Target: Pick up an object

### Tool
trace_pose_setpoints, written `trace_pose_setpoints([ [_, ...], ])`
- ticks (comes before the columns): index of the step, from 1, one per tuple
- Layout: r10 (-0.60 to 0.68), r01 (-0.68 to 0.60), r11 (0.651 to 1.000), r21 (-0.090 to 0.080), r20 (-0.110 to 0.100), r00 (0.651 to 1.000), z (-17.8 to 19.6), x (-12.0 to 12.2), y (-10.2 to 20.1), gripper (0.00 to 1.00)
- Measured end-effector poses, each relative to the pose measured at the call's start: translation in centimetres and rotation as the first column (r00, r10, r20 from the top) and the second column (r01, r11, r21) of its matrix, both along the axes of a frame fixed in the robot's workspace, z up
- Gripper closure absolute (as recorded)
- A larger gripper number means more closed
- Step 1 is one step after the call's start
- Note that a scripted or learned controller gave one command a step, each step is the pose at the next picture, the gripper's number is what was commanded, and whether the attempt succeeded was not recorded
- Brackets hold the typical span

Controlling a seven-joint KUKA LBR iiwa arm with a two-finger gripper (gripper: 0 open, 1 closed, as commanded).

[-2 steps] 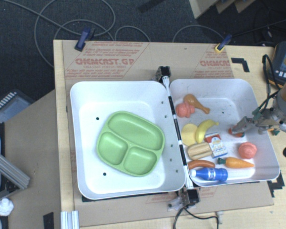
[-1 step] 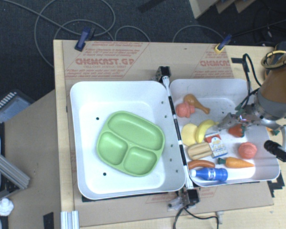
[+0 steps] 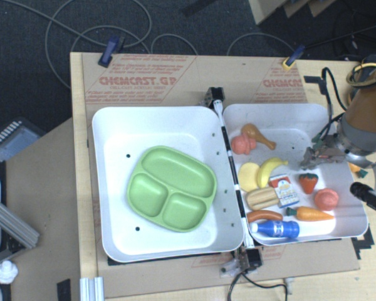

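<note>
The right bin [image 3: 282,115] holds several toy foods. Among them are a tan drumstick [image 3: 258,135], a pink round piece [image 3: 242,145], a banana [image 3: 271,170], a small carton [image 3: 286,190], a strawberry [image 3: 309,182], a red fruit [image 3: 326,199], a carrot [image 3: 313,214], a bread roll [image 3: 261,197], a sausage [image 3: 263,216] and a blue bottle [image 3: 276,229]. My gripper [image 3: 312,157] is low over the right bin's right side, just above the strawberry and to the right of the banana. I see nothing held in it.
The left bin [image 3: 113,137] holds a green divided plate [image 3: 170,188]. A black divider rail [image 3: 229,168] runs between the bins. The grey arm with its orange band [image 3: 365,115] comes in over the right bin's right wall. Cables lie on the floor behind the bench.
</note>
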State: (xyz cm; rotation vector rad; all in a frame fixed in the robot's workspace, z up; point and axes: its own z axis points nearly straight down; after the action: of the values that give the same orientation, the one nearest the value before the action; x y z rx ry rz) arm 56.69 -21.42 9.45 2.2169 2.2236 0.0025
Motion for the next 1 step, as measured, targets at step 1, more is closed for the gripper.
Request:
trace_pose_setpoints([
  [1,0.0,0.0,1.0,0.0,0.0,1.0,-0.01,-0.01,0.0,0.0],
])
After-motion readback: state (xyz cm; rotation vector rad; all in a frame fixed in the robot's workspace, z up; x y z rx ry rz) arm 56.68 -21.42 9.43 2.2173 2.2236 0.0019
